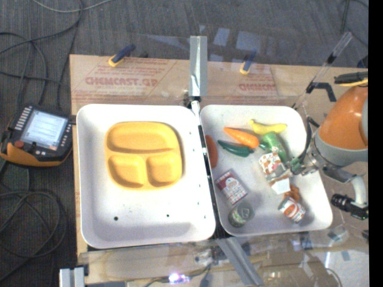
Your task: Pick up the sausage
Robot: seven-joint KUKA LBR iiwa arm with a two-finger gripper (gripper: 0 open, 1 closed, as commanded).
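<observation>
- Faded red print reading "CHEMCAST" runs across the brown paper sheet [149, 79] that covers the table's far side; a second line of the same red print sits further right, too washed out to read.
- The small packets in the right bin [311, 220] carry printed labels, but the lettering is too small to make out: a dark red-and-white packet [231, 187] near the bin's near left, a white-and-red packet [270, 162] in the middle, and a crumpled red-and-white one [291, 208] toward the near right corner.
- The sausage [210, 150], a dark reddish strip, lies hard against the right bin's left wall, partly tucked behind the rim where the two bins meet.
- The arm [344, 127] comes in at the right edge, its orange band cut off by the frame; the pincer [297, 167] sits low over the packets at the bin's right side, well apart from the sausage, and I cannot tell whether it is clenched or released.
- Toy carrot [242, 137], green pepper [236, 149], banana [267, 126] and a round dark tin [239, 214] share that bin.
- The left bin [96, 220] holds a yellow divided tray [144, 154].
- A handheld control pendant [37, 135] rests on grey carpet [90, 17] amid loose cables.
</observation>
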